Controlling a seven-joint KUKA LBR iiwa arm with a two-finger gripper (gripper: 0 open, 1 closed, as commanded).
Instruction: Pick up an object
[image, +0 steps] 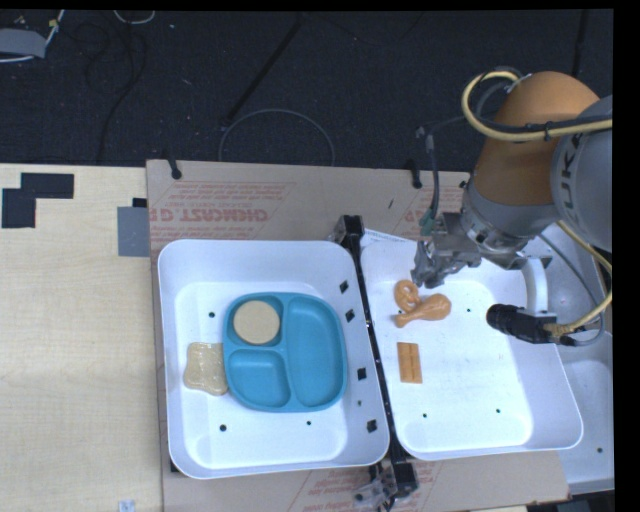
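Orange-brown and shaped like a drumstick, the chicken leg (421, 305) lies in the right bin (500, 420), toward its eleven o'clock corner. At one o'clock from it, nearly over it, hangs the gripper (432, 268); whether its pincer is open or closed I cannot tell. A small tan block (409, 362) lies at six o'clock from the leg. The left bin (190, 270) holds a blue divided tray (300, 365) with a round tan cookie (256, 321) in its ten o'clock compartment; a pale biscuit (206, 367) touches the tray at nine o'clock.
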